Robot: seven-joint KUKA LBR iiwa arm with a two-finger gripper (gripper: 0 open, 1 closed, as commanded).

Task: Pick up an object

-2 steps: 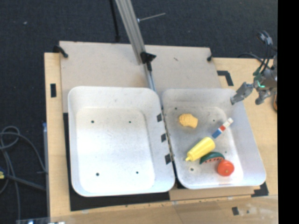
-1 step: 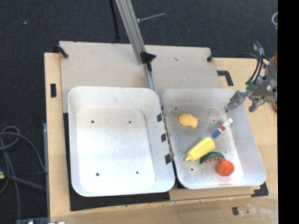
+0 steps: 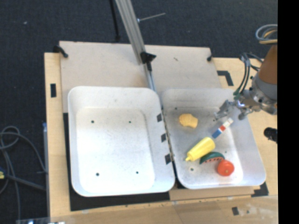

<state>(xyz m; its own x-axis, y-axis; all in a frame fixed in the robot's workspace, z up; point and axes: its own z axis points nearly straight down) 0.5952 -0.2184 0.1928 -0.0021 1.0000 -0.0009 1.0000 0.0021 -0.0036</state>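
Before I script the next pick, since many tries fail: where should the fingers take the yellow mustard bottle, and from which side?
Probably across the wide body of the yellow mustard bottle, coming straight down from above. It lies on its side, slanted, nozzle toward the lower left, so the fingers should close across its width. Avoid the lower end, where the watermelon slice and red tomato crowd it.

Light wood table [image 3: 53, 139] sits on dark speckled carpet floor [image 3: 28, 17], with a paler board [image 3: 103, 64] laid across its far half. A grey metal rail [image 3: 128, 20] slants in from the top edge. Loose cables [image 3: 18, 148] lie on the floor at left.
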